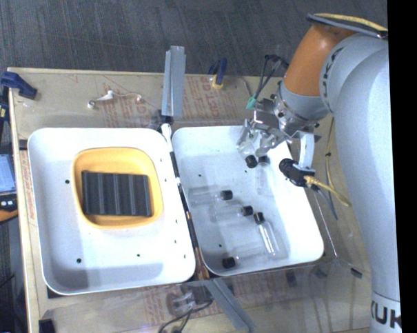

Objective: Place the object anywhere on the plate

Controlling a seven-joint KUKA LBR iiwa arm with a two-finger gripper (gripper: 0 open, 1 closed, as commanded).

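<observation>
Right bin point(305, 244): arm bent, claw point(257, 153) lowered.

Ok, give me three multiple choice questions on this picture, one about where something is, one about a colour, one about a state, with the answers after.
1. Where does the yellow plate with the dark ribbed block lie?
A. left white bin
B. right white bin
C. bare bench

2. What colour are the caps on the small clear vials?
A. red
B. black
C. white

3. How do the vials rest in the right white bin?
A. stacked in a pile
B. standing in a rack
C. scattered loose, apart

Answers: 1 A, the plate sits inside the left white bin. 2 B, each cap shows dark black. 3 C, they lie spread over the bin floor, below the gripper at the bin's far side.
</observation>
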